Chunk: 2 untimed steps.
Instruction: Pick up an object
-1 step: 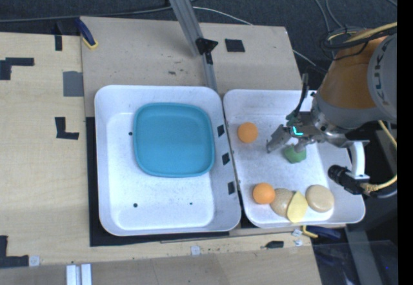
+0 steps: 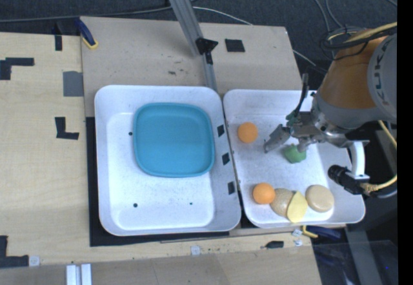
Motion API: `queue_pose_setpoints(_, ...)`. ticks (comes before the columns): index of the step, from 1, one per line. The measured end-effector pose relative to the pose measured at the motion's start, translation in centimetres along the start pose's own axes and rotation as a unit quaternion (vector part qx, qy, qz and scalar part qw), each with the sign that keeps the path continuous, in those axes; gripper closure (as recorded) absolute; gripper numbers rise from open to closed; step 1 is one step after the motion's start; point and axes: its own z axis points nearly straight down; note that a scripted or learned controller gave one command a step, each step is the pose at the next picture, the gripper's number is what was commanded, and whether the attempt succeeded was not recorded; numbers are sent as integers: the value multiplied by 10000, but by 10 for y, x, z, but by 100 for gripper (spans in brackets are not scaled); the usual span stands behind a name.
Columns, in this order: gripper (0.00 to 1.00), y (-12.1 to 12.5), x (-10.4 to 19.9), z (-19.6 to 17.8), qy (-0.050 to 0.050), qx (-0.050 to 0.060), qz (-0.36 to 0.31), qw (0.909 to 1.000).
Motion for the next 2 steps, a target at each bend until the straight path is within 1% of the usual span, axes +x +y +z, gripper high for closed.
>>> queue_pose_setpoints(1, 0, -11, 2, 54, 2, 23, 2, 10000)
queue_pose_setpoints(2, 0, -11, 2, 101, -2, -6, 2, 10000)
